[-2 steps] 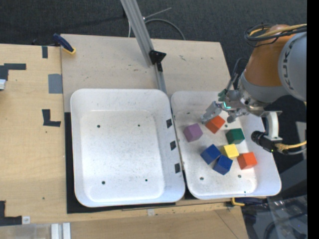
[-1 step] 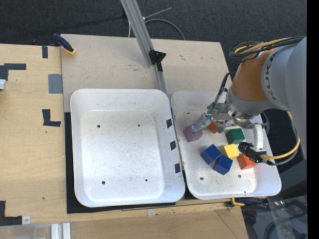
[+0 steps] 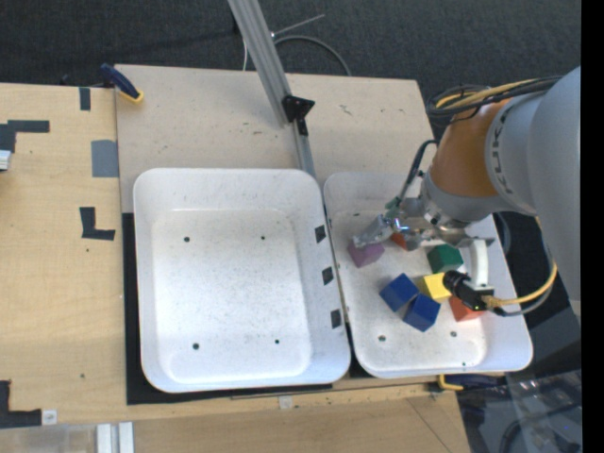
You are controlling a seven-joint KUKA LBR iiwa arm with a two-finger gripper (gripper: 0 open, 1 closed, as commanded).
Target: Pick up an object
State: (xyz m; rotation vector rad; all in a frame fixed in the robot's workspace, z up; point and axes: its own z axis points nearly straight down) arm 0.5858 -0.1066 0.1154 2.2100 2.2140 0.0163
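Observation:
The right bin (image 3: 491, 347) holds several small blocks. A purple block (image 3: 366, 252) lies near its left wall. Two blue blocks (image 3: 399, 291) (image 3: 421, 313) sit toward the middle, with a yellow block (image 3: 436, 286), a green block (image 3: 445, 256) and a red block (image 3: 464, 308) to their right. My gripper (image 3: 387, 226) hangs low over the upper part of this bin, just above and to the right of the purple block, and may be touching it. A small red piece (image 3: 405, 241) shows right under the wrist, partly hidden.
The left bin (image 3: 226, 281) lies beside the right one, their rims meeting at about mid-view. A slanted metal rail (image 3: 269, 59) crosses the bench top above the bins. The arm (image 3: 510, 149) and a yellow cable (image 3: 528, 295) overhang the right bin's right side.

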